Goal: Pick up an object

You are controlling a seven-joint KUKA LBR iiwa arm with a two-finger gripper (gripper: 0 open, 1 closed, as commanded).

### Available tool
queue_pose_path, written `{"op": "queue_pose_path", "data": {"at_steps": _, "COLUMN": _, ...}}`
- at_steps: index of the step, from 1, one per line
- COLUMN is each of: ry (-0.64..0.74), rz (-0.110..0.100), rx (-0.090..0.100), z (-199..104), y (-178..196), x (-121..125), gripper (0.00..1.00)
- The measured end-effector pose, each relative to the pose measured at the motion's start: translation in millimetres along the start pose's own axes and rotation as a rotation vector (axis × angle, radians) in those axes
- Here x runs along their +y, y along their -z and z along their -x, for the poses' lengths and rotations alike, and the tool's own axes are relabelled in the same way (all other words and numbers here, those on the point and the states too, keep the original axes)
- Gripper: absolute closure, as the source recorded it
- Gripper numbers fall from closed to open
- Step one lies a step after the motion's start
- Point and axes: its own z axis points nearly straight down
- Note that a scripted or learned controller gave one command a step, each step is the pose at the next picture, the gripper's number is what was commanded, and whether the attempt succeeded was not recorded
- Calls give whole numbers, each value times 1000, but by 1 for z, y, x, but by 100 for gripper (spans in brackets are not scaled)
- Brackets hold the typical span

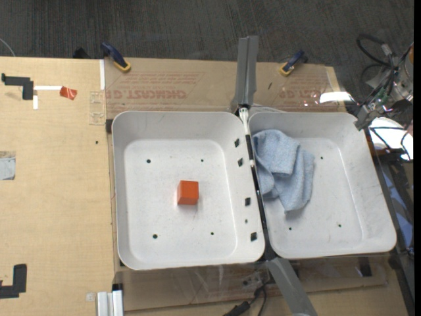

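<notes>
Looking down on the counter, two shallow white plastic bins sat side by side, split by a grey divider strip. That strip serves as the landmark below.

Left of the strip: left-hand white bin held one small orange-red cube, resting flat near the bin's middle, well apart from every wall. Nothing touched it.

Right of the strip: right-hand white bin held a crumpled pale blue cloth, bunched just beside the strip and lapping against that bin's near wall.

Far right of the strip, beyond the right-hand bin's upper corner, part of the robot's end hardware sat among cables, well clear of both bins. State of its fingers: could not tell, too cluttered and glare-washed. Nothing seen held.

Judgement: task stood at its start, approach not yet made. Either object was a candidate. Cube looked the easier target, rigid with free sides. Next move would call for travelling in over a bin, centring above the chosen object, then descending with the fingers spread.
</notes>
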Motion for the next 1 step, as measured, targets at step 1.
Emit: {"op": "queue_pose_path", "data": {"at_steps": 1, "ry": -9, "rz": -2, "rx": 4, "z": 9, "y": -25, "x": 30, "gripper": 100}}
